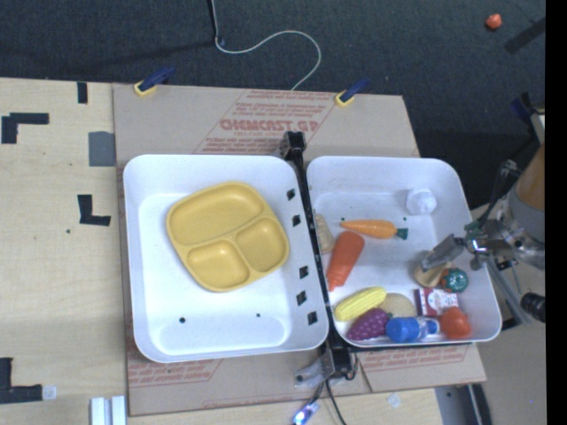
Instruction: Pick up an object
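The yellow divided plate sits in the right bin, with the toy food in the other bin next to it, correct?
Not quite. The camera view shows the yellow divided plate in the left bin, not the right one. The toy food, such as the carrot and the corn, lies in the right bin beside it.
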`<action>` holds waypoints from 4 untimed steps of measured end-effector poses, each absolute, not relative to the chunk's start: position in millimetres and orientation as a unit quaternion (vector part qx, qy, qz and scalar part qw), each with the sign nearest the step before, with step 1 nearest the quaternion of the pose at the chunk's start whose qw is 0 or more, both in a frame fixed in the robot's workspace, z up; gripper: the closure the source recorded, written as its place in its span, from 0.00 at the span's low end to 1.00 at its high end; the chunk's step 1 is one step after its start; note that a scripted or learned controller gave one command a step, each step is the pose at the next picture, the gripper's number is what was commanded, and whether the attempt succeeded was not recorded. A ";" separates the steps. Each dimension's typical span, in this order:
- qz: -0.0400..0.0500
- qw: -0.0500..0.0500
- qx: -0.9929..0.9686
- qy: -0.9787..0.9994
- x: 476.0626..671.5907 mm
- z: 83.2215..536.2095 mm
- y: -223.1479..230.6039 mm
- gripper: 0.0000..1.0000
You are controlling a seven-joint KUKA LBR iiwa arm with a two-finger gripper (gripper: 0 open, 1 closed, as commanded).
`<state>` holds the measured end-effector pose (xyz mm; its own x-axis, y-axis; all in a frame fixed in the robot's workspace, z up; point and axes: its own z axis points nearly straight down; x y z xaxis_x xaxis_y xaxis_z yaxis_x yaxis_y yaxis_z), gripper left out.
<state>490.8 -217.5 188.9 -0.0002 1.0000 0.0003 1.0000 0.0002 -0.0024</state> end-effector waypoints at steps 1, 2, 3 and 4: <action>0.000 -0.002 -0.704 -0.710 570.6 109.6 -131.4 0.00; -0.003 0.001 -0.703 -0.711 542.0 188.5 -25.9 0.00; -0.007 -0.004 -0.704 -0.710 505.4 406.4 38.9 0.00; 0.001 0.000 -0.706 -0.708 504.6 407.5 36.2 1.00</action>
